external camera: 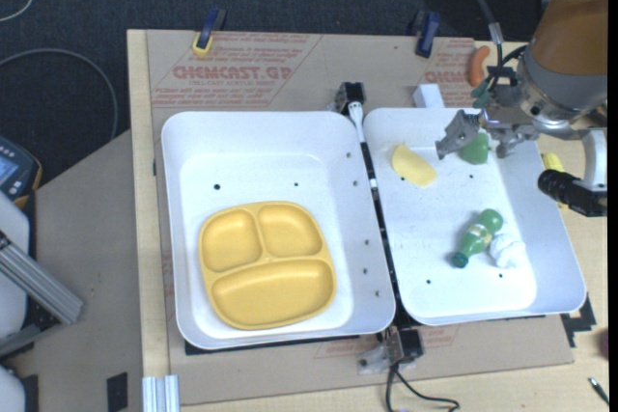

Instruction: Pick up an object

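Note:
My gripper (477,142) hangs over the back of the right bin (541,299), under the grey arm with its orange band. A small green object (475,151) sits between the two fingers, which are shut on it. To its left a yellow lump (413,166) lies on the bin floor. Further forward lie a green bottle-shaped toy (476,237) and a small white object (506,253), touching each other.
The left bin (183,159) holds a yellow divided tray (266,262). A black clamp (350,96) sits at the back where the bins meet. A black part (570,189) juts over the right bin's right rim. Cardboard bench surrounds both bins.

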Controlling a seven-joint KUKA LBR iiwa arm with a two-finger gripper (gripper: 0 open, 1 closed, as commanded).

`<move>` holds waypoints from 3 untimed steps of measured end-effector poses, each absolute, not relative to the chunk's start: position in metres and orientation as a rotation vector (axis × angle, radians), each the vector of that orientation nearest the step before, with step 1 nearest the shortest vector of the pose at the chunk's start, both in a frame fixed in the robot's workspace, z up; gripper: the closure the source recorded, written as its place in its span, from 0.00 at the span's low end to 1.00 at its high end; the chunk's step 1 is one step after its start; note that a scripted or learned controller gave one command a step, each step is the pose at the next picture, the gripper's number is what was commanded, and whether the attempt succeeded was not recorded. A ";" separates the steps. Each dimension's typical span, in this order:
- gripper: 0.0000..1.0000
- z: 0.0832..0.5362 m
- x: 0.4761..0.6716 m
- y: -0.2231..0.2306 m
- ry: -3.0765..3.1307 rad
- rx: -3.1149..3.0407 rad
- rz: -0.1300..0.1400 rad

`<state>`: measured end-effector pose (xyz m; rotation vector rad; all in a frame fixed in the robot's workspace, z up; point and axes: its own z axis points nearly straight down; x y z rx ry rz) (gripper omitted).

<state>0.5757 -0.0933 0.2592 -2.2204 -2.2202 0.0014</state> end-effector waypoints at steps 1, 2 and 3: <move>1.00 0.270 0.576 -0.093 -2.223 -2.221 -0.001; 1.00 0.179 0.514 -0.069 -2.211 -2.213 0.012; 1.00 0.081 0.502 -0.116 -2.212 -2.227 0.003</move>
